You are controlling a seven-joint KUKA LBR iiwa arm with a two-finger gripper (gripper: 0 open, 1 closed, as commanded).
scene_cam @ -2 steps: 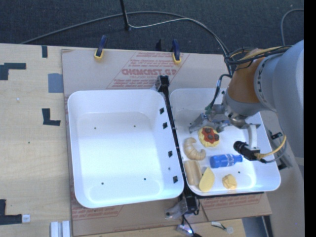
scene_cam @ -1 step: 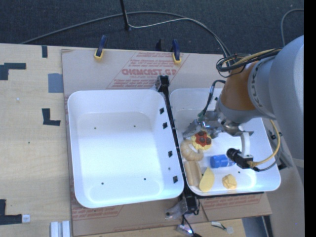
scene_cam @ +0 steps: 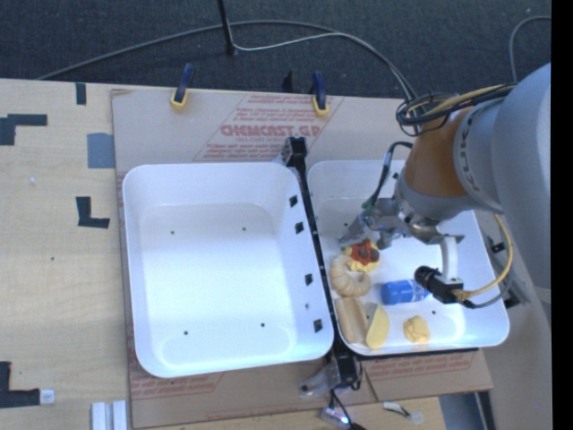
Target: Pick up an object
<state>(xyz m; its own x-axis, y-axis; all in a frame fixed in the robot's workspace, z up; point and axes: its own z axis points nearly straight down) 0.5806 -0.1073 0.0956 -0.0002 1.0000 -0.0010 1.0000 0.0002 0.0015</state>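
Observation:
The right bin [scene_cam: 333, 186] holds several small objects: a red and yellow piece [scene_cam: 363, 255], a tan doughnut-like piece [scene_cam: 349, 279], a blue cylinder [scene_cam: 400, 291], a tan block [scene_cam: 350, 318], a yellow wedge [scene_cam: 379, 328] and a yellow lump [scene_cam: 416, 330]. My gripper [scene_cam: 369, 231] reaches down into this bin from the right, its tip right above the red and yellow piece. The wrist hides how the fingers stand.
The left bin [scene_cam: 215, 271] lies beside it, split off by a black clamped divider [scene_cam: 309, 240]. Cables loop over the arm [scene_cam: 448, 164] and off to the right. Two blue and yellow clamps [scene_cam: 183, 88] hold the cardboard at the back.

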